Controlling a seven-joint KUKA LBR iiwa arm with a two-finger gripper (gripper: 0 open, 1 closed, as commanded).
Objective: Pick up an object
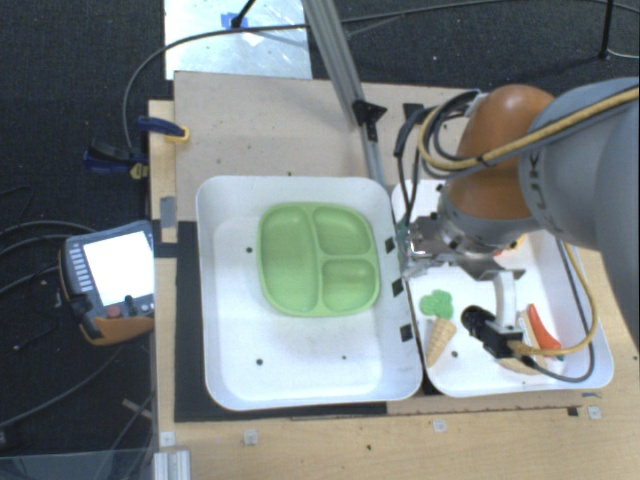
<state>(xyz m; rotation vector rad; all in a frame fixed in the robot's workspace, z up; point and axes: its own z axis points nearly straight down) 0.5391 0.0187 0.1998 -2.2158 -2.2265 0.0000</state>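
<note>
The right bin (560, 380) holds a toy ice-cream cone (438, 330) with a green scoop near its left wall. Beside it lies a black object (486, 330), then an orange-red piece (541, 329) and a tan piece (521, 364) toward the front right. My gripper (503, 301) hangs low over this bin, just above the black object and right of the cone. The grey arm and its orange band (497, 158) hide the back half of the bin. I see nothing held.
The left bin (300, 373) carries a green divided plate (320, 258). A slanted metal pole (338, 58) stands behind the bins. A teach pendant (110, 280) and cables lie off the bench at left, with clamps (160, 128) on its left edge.
</note>
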